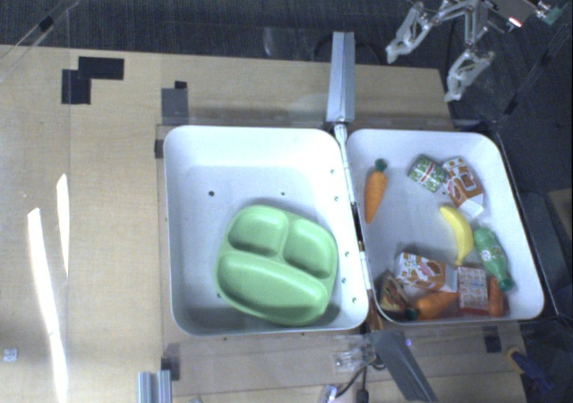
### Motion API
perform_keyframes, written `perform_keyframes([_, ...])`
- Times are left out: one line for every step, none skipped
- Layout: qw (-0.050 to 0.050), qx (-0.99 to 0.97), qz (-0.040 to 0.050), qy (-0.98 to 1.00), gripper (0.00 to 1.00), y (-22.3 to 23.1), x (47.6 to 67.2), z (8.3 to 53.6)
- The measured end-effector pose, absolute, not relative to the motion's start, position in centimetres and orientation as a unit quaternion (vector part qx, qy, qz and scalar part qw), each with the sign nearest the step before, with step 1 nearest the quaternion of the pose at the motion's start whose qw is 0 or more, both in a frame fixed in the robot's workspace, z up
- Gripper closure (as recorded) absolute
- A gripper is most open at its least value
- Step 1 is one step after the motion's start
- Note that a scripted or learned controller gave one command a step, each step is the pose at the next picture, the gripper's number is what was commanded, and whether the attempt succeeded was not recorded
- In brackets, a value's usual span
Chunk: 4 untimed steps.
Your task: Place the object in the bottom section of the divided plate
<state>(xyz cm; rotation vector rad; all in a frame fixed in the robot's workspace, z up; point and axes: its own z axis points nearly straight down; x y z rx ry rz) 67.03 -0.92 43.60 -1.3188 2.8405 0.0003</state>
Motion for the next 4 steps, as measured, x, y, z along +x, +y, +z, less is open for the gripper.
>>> perform_keyframes([0.005, -0.609, -0.0008, 0.793, 0.00, -3.2, 67.0, 43.6])
perform_keyframes([0.005, -0.608, -0.0007, 0.794, 0.00, -3.2, 67.0, 43.6])
perform_keyframes([0.004, -0.553, -0.0001, 0.833, 0.00, 3.3, 65.6, 43.6])
perform_keyframes([0.004, -0.552, 0.0000, 0.834, 0.00, 3.2, 65.6, 43.6])
